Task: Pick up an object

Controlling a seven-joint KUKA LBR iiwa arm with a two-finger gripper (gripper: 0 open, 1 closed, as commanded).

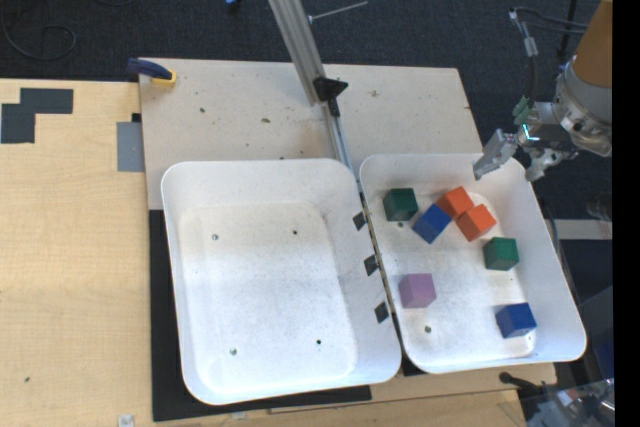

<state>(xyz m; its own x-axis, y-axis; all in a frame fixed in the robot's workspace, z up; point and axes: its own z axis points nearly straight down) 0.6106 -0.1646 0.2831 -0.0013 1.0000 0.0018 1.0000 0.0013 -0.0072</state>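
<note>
The right bin holds several blocks: a dark green one, a blue one, an orange pair, another green one, a purple one and a second blue one. My gripper hangs above the bin's far right corner, its two fingers spread apart with nothing between them. It stands off to the upper right of the orange blocks, well clear of them.
The left bin lies beside the right one, joined by black clips. A slanted aluminium rail rises behind the bins. A small blue and yellow clamp sits at the board's far left corner.
</note>
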